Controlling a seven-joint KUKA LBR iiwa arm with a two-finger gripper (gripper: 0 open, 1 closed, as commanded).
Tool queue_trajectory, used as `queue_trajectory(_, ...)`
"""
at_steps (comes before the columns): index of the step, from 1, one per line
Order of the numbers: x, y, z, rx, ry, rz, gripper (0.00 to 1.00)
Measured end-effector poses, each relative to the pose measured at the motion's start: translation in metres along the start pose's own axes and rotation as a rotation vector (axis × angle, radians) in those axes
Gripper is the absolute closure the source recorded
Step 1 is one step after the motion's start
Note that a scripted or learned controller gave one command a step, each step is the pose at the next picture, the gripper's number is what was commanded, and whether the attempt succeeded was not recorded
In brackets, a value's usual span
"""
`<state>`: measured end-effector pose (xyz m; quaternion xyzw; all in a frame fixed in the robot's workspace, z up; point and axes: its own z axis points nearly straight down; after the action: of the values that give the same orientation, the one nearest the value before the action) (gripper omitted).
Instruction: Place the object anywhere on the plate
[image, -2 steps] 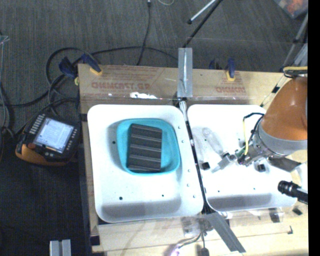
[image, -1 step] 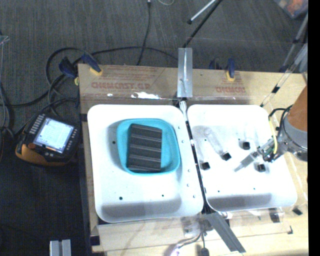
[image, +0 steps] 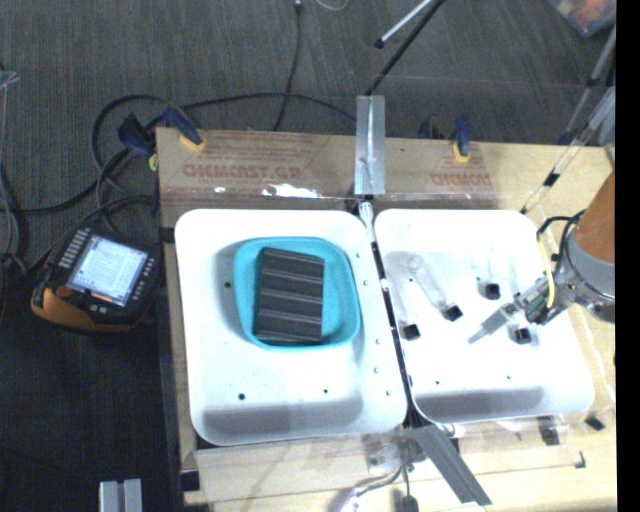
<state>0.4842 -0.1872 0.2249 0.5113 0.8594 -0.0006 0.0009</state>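
The left shallow white plastic bin (image: 205, 330) holds a squarish turquoise plate (image: 343, 290), its rim near the bin's right wall. A dark grey ribbed rectangular block (image: 290, 293) lies on the plate's middle, turquoise margin all round. The pincer (image: 497, 322) hangs over the right white bin (image: 500, 395); I cannot tell how far open it is.

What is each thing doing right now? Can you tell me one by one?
Blue plate: lying flat in the left bin.
Dark ridged block: resting on the plate.
Small black pieces: scattered loose in the right bin.
Gripper: low over the right bin among the pieces; too small to tell more.
Handheld screen: lit up, left of the bench.
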Motion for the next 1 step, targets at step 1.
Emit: queue_trajectory(1,0.0000,0.0000,0.0000,0.000,0.000,0.000,0.00)
